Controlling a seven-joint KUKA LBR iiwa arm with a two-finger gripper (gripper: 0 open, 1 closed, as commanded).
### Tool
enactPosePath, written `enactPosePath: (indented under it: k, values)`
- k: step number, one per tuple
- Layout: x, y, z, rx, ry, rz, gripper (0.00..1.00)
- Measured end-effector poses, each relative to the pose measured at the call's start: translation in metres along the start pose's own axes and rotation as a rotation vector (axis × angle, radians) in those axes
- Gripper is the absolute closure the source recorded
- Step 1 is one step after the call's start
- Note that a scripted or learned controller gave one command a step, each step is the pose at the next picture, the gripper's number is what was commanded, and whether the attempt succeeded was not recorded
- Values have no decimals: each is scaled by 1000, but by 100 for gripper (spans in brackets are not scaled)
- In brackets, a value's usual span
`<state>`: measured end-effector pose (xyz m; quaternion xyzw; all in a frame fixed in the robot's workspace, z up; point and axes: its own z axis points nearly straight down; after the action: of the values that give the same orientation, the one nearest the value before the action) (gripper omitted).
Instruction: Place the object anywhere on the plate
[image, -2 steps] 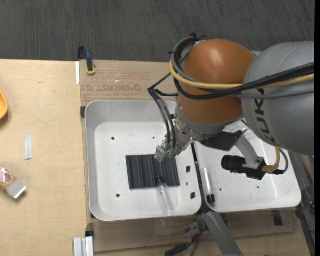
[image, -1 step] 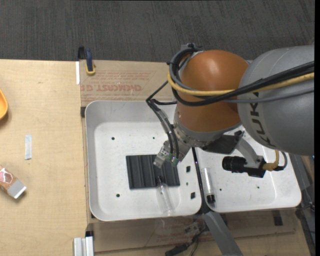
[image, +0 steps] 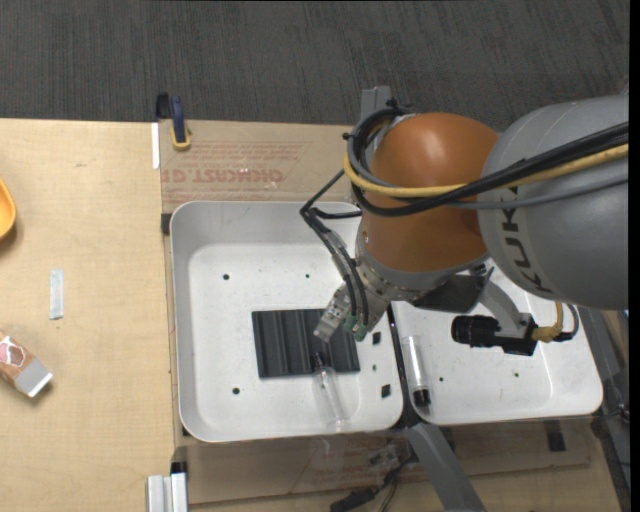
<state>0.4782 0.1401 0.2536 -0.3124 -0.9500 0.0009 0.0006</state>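
On the far left of the wooden worktop (image: 100, 200), an orange thing (image: 4, 215) is cut off by the picture's edge. Nearer lies a small pale strip (image: 56, 295), and nearer still a brown and grey block (image: 22, 366), set at a slant. A blue clamp (image: 178, 122) stands at the far edge of the worktop, just beside a sheet of cardboard (image: 235, 165) that lies under the far side of the bins.

The left bin (image: 200, 300) holds the plate (image: 290, 343), a black ribbed rectangle lying flat a little right of the bin's middle. The clear tube (image: 334, 397), the thing to be placed, lies on the bin floor off the plate. It sits just beside the plate's near right corner and runs from there toward the bin's near wall. Whether its far end touches the plate cannot be told.

The hand (image: 330, 328) hangs over the right edge of the plate, just above the far end of the clear tube, with nothing visibly grasped. Whether it is clenched or released cannot be told from this angle.

In the right bin (image: 500, 385), a white marker (image: 414, 370) with a dark cap lies close along the left wall, its cap toward the near side. The grey arm (image: 560, 210) comes in from the right, and its orange band (image: 425, 180) sits over the strip between the two bins.
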Motion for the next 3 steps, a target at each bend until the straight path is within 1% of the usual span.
enactPosePath:
  k: [1, 2, 3]
  values:
    - [4, 6, -35, -2, -2, -63, 100]
    - [14, 20, -51, -2, -2, -122, 100]
    - [18, 24, -18, 0, 0, -343, 100]
